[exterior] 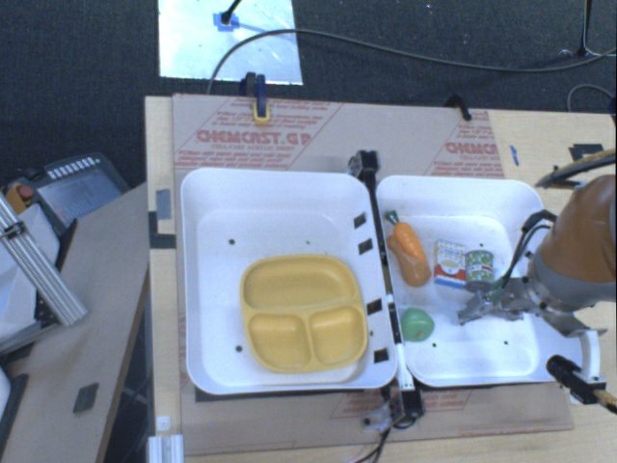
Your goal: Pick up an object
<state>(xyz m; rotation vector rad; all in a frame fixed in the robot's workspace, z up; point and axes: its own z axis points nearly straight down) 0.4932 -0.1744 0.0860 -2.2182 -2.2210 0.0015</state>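
The right bin holds an orange carrot near its left wall, with a small white and red carton and a green can beside it. A green ball lies at the bin's front left. My gripper reaches in from the right and sits low over the bin floor, just in front of the can and to the right of the ball. Nothing shows between its tips.
In the left bin lies a yellow three-compartment tray. A black divider strip runs between the bins. The arm's grey and orange wrist overhangs the right bin's right edge. Cardboard lies under the bins.
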